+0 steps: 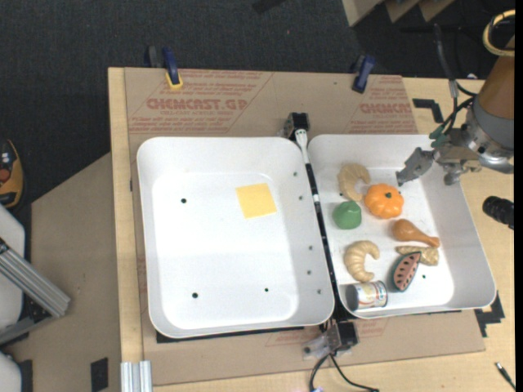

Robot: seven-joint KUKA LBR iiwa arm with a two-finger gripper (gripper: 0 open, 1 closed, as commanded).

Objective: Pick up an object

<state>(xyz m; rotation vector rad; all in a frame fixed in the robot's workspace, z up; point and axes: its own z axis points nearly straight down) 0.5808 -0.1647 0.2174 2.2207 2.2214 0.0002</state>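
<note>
Brown board (270,88) under the bins: red print reads "CHEMCAST G P" at upper left, between the blue clamp and the left bin's far edge (letters faint, last ones uncertain). Same red print repeats at upper right by the second clamp, upside down and too blurred to read fully. Small can's (369,294) label: illegible.

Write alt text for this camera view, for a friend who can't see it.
A robot gripper hovers over the right bin, which holds toy food: a pumpkin, green ball, croissant, drumstick, watermelon slice and a can. The left bin holds a yellow square.
</note>
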